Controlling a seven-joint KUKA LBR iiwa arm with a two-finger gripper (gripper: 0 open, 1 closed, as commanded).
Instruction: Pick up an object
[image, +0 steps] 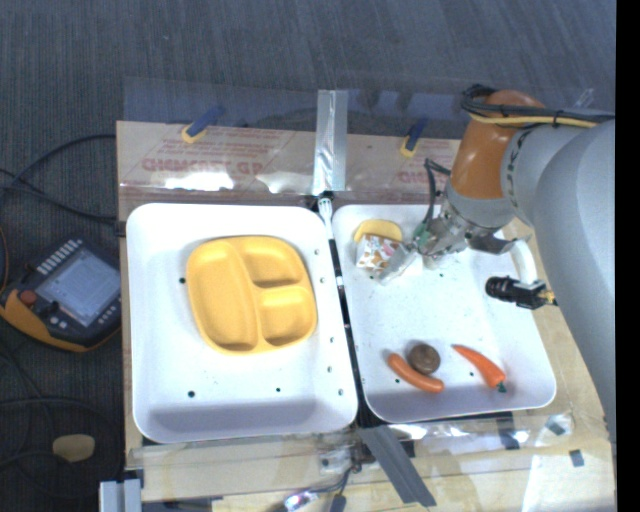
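Camera view: my gripper (400, 262) sits low in the right bin (530, 395), near its far left corner, tips just beside the small packet (374, 254) with the yellow piece (378, 231) behind it. I can't tell how the gripper is set, or whether it has the packet. To do this well I'd centre over the packet, go down square, clear of the bin wall. A sausage (414, 373), brown ball (424, 356) and orange pepper (482, 366) lie by the near edge. The yellow tray (250, 292) is in the left bin (160, 400).

Faded red lettering on the cardboard sheet (220, 160) behind the bins, too blurred to read
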